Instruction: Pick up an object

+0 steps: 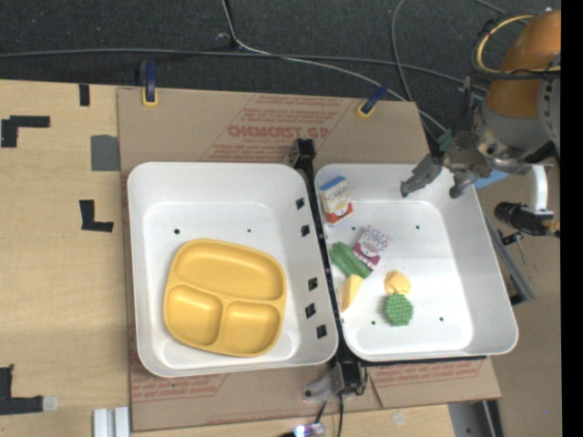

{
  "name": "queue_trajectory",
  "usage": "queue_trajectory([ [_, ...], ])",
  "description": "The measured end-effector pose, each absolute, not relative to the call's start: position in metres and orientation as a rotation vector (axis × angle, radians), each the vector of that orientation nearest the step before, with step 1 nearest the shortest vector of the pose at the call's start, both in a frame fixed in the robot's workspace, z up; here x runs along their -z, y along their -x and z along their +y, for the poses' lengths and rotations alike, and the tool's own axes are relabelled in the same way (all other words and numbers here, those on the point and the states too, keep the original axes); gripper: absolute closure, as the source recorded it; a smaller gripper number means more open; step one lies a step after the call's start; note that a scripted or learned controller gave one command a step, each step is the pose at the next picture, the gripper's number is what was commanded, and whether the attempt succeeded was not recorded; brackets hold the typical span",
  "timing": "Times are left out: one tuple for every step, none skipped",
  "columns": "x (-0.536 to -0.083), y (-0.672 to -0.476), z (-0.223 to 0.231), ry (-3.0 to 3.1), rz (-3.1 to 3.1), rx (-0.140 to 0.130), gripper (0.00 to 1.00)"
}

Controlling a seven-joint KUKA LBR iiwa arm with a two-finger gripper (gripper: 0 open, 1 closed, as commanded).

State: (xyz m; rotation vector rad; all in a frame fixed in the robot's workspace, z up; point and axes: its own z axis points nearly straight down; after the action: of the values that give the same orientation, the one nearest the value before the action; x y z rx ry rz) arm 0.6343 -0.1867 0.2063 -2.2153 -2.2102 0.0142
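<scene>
The gripper hangs with its fingers apart and empty over the far edge of the right bin, well apart from the green toy near its front edge.

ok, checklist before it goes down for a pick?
1. Gripper open, nothing between its fingers: ok, the two fingers are spread and bare.
2. Targets in the right bin: ok, a small carton, pink packet, green pod, yellow wedge and green knobbly ball.
3. Gripper over a target: not ok, it hangs at the bin's far rim, away from all of them.
4. Items separated: not ok, the pod touches the packet and the wedge.
5. Yellow tray out of the way: ok, in the left bin.
</scene>
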Motion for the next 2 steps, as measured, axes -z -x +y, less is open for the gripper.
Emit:
queue_trajectory([
  [-0.215,-0.637,-0.186,2.220,-2.222,-0.002,0.00],
  [-0.169,-0.638,-0.179,2.218,-2.221,-0.006,0.00],
])
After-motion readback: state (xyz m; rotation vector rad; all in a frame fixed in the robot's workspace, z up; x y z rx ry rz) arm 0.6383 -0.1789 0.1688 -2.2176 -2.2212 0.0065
